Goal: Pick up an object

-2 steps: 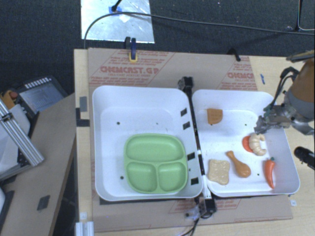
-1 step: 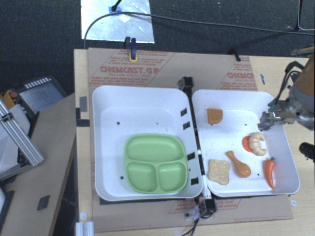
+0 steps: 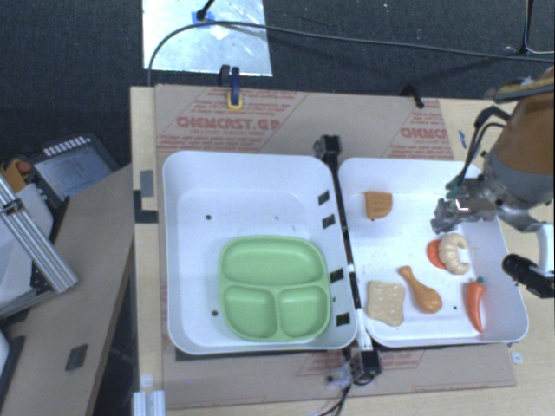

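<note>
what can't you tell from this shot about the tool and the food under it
- Tool, camera view: too small and blurred to tell whether its fingers are open or shut.
- Red item: partly covered by the croissant, so its identity is unclear.
- Arm: cut off by the right edge.

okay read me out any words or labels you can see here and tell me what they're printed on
"CHEMCAST GP": red print on the brown sheet behind the left bin.
A second red print on that sheet, behind the right bin: too blurred to read.
Fainter red print along the sheet's front edge: unreadable.
</note>
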